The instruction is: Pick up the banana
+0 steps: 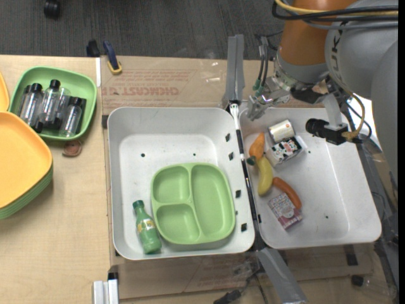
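Yellow banana (265, 176) below end effector (258, 106)

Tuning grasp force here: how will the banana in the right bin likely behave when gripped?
The banana looks curved and smooth, so it may twist or slip between fingers. It lies close to the carrot and the bin wall, so it may nudge neighbours. Probably rigid, light.

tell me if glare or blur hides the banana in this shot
Camera view: the banana is sharp and evenly lit, with only a soft shadow; the white bin around it is bright but not blown out; the arm looks slightly soft.
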### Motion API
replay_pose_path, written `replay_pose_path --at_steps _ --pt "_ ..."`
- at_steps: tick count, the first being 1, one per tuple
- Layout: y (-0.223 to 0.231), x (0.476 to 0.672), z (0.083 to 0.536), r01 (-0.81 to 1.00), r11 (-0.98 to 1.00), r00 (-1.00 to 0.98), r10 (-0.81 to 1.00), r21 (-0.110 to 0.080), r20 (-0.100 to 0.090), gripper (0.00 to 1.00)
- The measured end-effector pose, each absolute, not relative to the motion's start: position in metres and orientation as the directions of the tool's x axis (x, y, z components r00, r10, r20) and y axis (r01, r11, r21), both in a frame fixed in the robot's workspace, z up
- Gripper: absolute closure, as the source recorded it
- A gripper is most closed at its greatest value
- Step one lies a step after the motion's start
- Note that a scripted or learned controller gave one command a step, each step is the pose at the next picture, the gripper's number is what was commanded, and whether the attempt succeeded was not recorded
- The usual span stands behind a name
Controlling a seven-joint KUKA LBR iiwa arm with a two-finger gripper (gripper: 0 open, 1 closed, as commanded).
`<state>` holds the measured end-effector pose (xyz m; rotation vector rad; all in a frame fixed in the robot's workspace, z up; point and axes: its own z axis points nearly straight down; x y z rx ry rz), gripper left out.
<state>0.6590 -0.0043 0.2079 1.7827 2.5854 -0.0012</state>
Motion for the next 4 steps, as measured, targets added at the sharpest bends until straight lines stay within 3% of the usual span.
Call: replay_pose_path --at_steps 1,2,3,4 --pt "-0.035 0.658 0.191 0.996 0.089 -0.089 0.996 -0.002 -0.001 1.00" --pt "-0.090 0.659 0.265 0.984 0.177 -0.177 0.984 0.000 -0.002 1.00" --pt "-0.066 0.659 0.216 0.938 0.346 -0.346 0.938 -0.002 0.000 1.00" --pt "-0.018 0.659 0.190 0.957 0.290 -0.290 0.957 -0.003 0.000 1.00"
